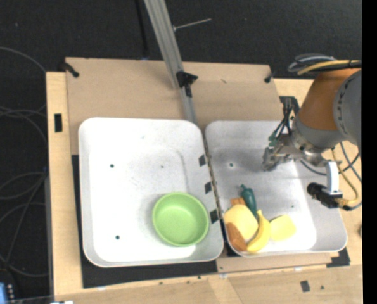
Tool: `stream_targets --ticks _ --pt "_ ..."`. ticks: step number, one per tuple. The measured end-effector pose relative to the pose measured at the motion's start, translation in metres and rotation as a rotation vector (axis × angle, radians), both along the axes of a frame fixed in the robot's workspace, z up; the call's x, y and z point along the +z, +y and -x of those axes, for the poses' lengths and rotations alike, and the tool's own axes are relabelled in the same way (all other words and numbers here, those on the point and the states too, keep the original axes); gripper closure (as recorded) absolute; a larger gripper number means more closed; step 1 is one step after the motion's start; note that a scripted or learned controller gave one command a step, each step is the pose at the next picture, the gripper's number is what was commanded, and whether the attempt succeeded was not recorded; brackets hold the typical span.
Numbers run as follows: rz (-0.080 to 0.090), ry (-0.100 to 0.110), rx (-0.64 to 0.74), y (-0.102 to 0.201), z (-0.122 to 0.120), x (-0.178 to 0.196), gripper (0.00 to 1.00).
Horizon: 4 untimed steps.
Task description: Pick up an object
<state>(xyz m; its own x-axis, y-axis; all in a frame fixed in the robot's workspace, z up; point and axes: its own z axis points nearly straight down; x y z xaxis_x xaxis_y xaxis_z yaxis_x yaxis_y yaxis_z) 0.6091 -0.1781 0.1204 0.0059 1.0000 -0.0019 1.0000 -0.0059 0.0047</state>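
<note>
Tan bench on dark floor w/ loose cables at left; metal pole slants in from top. Left bin: green bowl near its front-right corner. Right bin: banana, yellow block, yellow-brown piece and dark green item bunched at front edge. Gripper over right bin's back-right part, apart from the pile; fingers: can't tell if open or closed.

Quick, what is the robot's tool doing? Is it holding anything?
Tool: over the right bin, nothing seen in it; open or closed cannot be told.
</note>
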Motion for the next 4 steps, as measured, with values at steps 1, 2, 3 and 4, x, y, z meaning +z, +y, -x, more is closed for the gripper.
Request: stream_targets --ticks 1,2,3,4 --pt "-0.001 -0.003 0.008 -0.005 -0.011 0.052 1.0" --pt "-0.001 -0.002 0.009 -0.003 -0.014 0.096 1.0" --pt "0.0 0.003 0.009 -0.009 -0.01 0.155 1.0" --pt "-0.001 0.004 0.011 0.045 0.001 0.143 1.0"
